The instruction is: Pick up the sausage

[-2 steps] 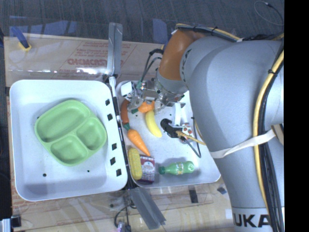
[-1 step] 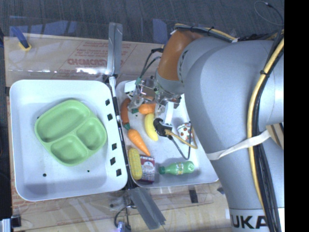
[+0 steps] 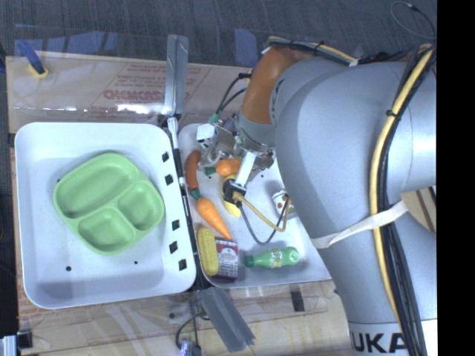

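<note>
Starting from the left, the green divided plate [image 3: 109, 201] lies in the left bin [image 3: 44, 273]. The sausage [image 3: 192, 170] lies by the right bin's [image 3: 315, 271] left wall, its long axis nearly upright, just left of the gripper [image 3: 223, 154]; I cannot tell its state.

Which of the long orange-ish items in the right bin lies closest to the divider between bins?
The sausage, the darker reddish-orange piece lying along the bin's left wall. The carrot is brighter, has a green top and sits further in.
</note>
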Robot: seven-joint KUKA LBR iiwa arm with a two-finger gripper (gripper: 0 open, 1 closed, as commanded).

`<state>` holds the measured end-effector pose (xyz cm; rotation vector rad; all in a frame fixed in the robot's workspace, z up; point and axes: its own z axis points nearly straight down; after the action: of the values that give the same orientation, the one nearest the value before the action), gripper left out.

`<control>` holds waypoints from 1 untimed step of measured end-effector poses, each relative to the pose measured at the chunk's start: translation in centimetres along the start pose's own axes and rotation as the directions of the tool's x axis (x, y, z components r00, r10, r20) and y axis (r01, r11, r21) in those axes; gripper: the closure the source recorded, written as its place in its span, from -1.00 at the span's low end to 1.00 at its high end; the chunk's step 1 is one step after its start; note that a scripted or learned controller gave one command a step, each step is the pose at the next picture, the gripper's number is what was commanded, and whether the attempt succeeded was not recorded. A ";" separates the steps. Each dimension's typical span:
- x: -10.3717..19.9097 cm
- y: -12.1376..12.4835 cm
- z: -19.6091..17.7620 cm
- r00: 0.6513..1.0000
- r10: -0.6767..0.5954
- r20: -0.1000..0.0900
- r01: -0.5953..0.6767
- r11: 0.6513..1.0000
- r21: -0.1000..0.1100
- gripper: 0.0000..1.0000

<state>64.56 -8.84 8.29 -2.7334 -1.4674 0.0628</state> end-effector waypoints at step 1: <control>-0.1 1.1 -0.6 0.969 0.244 -0.025 -0.245 0.969 -0.039 -1.00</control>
<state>65.48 -9.56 8.87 -2.9247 -1.1308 0.0125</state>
